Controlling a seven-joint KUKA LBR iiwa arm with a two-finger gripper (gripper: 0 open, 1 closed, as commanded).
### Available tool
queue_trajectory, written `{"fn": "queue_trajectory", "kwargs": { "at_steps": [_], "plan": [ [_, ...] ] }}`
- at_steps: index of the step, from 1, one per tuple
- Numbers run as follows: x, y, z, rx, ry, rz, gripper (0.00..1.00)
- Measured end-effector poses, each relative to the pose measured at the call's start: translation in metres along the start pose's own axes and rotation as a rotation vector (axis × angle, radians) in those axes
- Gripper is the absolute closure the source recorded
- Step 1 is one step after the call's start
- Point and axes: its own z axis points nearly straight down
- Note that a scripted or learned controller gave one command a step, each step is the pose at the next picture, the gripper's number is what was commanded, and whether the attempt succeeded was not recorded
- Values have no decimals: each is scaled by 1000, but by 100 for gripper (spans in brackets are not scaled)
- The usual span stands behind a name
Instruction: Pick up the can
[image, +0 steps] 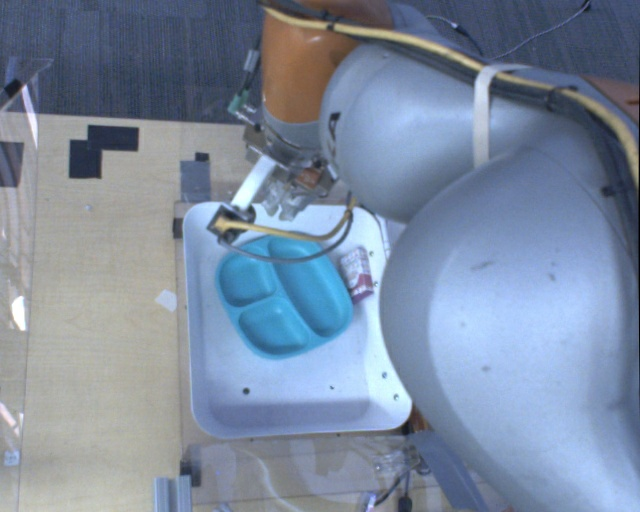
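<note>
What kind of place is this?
Likely a robotics lab: a large grey robot arm hangs over a shallow white plastic bin holding a blue divided plastic tray and a small metal can, on a pale wooden bench.

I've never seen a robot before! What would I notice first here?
The huge grey arm looms over the right side, with an orange band at the top. Next comes the bright blue tray with three sections, lying in the white bin. A small can lies beside the tray's right edge.

arm (500, 280): 1, grey, reaches in from right | orange band (290, 70): above wrist | end effector (283, 200): hangs below band
</note>
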Motion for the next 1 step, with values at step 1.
{"fn": "queue_trajectory", "kwargs": {
  "at_steps": [1],
  "plan": [
    [9,15,95,3,-1,229,100]
  ]
}}
